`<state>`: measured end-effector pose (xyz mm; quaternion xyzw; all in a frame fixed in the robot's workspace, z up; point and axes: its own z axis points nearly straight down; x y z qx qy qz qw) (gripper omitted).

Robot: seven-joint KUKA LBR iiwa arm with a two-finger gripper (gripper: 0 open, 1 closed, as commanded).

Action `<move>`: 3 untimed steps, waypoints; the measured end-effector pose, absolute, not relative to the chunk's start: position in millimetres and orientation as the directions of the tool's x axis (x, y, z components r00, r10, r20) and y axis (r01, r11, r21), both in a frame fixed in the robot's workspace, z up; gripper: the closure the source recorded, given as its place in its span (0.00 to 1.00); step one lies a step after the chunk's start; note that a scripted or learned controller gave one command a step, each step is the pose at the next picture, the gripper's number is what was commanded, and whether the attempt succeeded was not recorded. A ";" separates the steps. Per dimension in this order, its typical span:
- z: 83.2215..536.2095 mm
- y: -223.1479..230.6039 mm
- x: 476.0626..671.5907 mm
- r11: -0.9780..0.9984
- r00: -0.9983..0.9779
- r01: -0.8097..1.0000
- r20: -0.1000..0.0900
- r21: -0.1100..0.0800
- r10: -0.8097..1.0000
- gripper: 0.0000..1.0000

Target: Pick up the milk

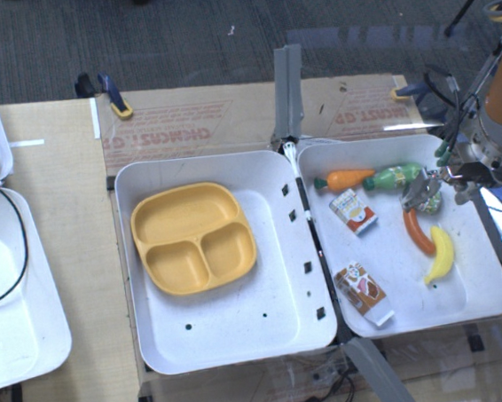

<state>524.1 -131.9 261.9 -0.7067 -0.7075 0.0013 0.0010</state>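
The left bin [158,330] held a big yellow divided plate [194,237] and nothing that mattered to the job. All the small things lay in the right bin [476,301], where the arm [501,102] reached in from three o'clock.

The gripper [425,193] hung low at about one o'clock in that bin, right at the end of the green bottle [394,176] and just above the red sausage [419,231]. I could not tell how it was set — the metal there blurred into the clutter beneath it.

The trouble I saw was mistaken identity. Two cartons lay in the bin. The brown carton [363,293] sat down at seven o'clock, well apart from the gripper, and looked to me more like chocolate. The milk [354,210], as I judged it, was the small white and red carton at ten o'clock, just below the carrot [349,178].

Neither carton was under the gripper. Closing where it hung would likely catch the bottle or the sausage instead — or nudge the banana [440,256] nearby. The milk also lay flat and close to the carrot, so a slightly off descent could pinch both or slide off its face.
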 end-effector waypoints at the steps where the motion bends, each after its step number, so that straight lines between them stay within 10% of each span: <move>1: 114.6 -109.9 482.3 0.176 -0.176 0.984 -0.002 0.006 0.984 0.00; 2: 191.2 -51.2 509.8 0.257 -0.257 0.967 0.000 -0.001 0.967 0.00; 3: 190.9 -68.2 477.6 0.352 -0.352 0.936 0.000 -0.002 0.936 0.00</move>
